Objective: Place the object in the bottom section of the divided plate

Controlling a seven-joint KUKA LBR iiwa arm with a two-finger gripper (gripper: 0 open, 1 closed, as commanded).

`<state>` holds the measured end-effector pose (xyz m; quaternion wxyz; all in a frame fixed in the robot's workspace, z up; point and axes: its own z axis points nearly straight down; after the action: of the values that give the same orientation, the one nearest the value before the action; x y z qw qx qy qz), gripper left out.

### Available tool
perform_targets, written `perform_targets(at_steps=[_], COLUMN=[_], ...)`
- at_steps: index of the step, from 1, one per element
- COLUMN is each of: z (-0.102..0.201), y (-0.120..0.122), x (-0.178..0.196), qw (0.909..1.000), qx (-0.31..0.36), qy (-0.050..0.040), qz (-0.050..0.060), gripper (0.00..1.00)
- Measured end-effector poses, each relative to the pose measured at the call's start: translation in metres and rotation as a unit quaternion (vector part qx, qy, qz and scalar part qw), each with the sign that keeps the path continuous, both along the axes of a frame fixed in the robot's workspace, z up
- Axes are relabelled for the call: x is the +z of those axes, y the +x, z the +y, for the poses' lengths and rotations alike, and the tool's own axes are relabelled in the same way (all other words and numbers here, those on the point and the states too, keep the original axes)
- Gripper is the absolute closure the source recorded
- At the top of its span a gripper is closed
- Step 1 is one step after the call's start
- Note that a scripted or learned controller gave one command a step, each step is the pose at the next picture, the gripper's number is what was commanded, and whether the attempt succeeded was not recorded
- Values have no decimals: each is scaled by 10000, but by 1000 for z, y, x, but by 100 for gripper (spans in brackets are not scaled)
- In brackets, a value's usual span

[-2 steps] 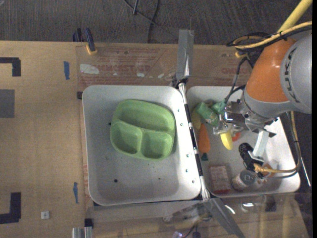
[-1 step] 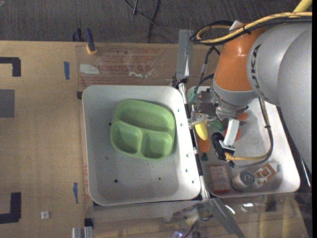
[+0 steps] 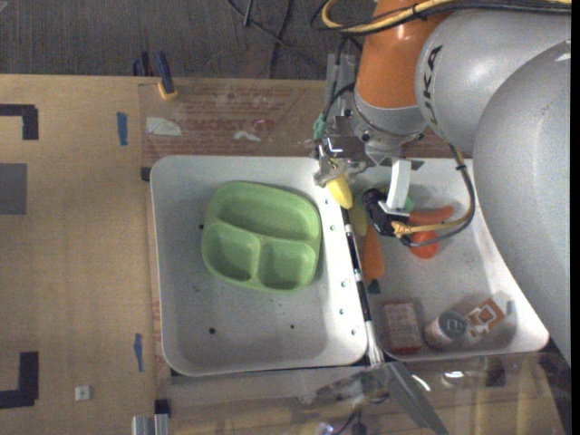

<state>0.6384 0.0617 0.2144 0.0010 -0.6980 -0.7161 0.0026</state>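
Only readable thing here is the "KUKA" lettering running down the grey casing of the arm (image 3: 435,80), just past the orange band. The small packages (image 3: 471,320) in the right bin have printed labels but they're way too blurry to make out.

Light wooden bench top (image 3: 72,270) fills the left and middle, with black corner markings (image 3: 22,120) at the left edge, a grey square (image 3: 11,188) beside them, and short blue tape strips (image 3: 121,129) further right. A paler, scuffed board (image 3: 236,116) lies on the bench at the far side, carrying white smears. Beyond the far edge runs dark grey carpet floor (image 3: 136,16) with black cables (image 3: 254,3) trailing across it.
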Motion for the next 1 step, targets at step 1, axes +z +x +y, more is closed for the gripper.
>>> perform_targets(at_steps=[1], z=[32], y=[28], x=[-30], qw=[9965], qx=[842], qy=[3], qz=[-8], gripper=[100])
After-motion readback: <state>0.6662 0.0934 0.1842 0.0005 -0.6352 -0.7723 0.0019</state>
